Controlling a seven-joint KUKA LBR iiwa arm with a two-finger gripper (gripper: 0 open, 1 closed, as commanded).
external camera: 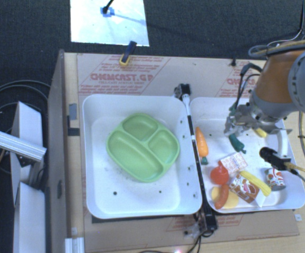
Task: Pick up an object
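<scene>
My gripper [234, 127] hangs over the far middle of the right bin [299, 194]. Just below its tip lies a small dark green piece [236, 142], touching or nearly touching it; a grasp cannot be made out. An orange carrot [201, 143] lies along the bin's left wall. Toward the near side sit a red tomato [219, 175], a white and red carton [233, 163], a yellow banana [256, 183] on a brown packet [242, 188], and a small can [275, 178].
The left bin [97, 194] holds a light green divided plate [143, 146]. A black divider bar [190, 136] runs between the bins. A yellow piece [259, 133] shows under the arm. An orange-red piece [222, 196] lies at the right bin's near left corner.
</scene>
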